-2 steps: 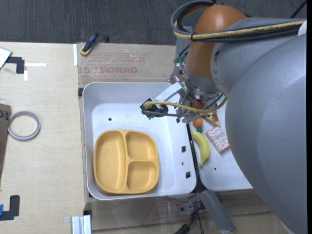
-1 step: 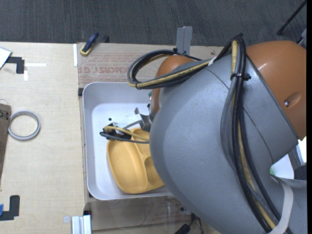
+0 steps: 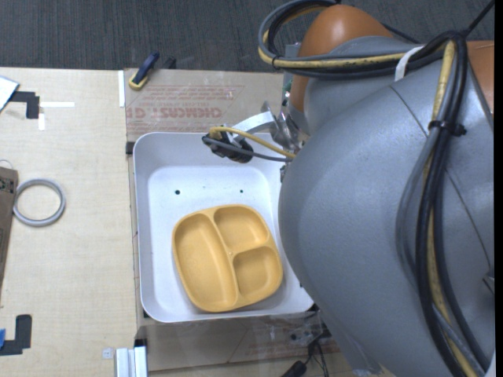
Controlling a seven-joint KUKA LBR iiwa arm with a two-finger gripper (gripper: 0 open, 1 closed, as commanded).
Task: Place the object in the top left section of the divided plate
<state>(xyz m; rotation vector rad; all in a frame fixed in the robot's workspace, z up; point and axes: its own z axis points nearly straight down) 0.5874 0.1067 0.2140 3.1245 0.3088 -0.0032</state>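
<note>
Camera view: your plate (image 3: 226, 256), yellow with three sections, lies in the white bin (image 3: 154, 210) toward its 6 o'clock wall, all sections bare. The grey arm (image 3: 393, 210) covers the frame from 12 to 5 o'clock, cables looped over it. You cannot tell how the jaws stand, nor where the object is. A tape ring (image 3: 36, 202) rests on the bench (image 3: 71, 289) at 9 o'clock.

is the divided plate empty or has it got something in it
Empty: all three sections of the yellow divided plate show bare inside the white bin.
</note>
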